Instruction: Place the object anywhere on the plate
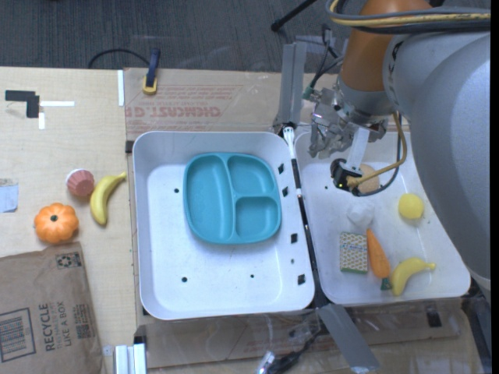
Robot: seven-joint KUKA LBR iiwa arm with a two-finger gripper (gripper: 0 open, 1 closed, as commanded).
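Observation:
A teal divided plate lies in the left bin, towards its back. The right bin holds a yellow lemon, an orange carrot, a yellow banana, a green-and-tan block and a small white piece. A tan object lies partly hidden under the wrist's cable. My gripper hangs over the back left corner of the right bin, above and to the left of those items. Nothing shows in its grasp.
On the wooden bench left of the bins lie a small pumpkin, a second banana and a pink cupcake-like item. A cardboard box sits at the front left. The arm's grey body covers the right bin's back right.

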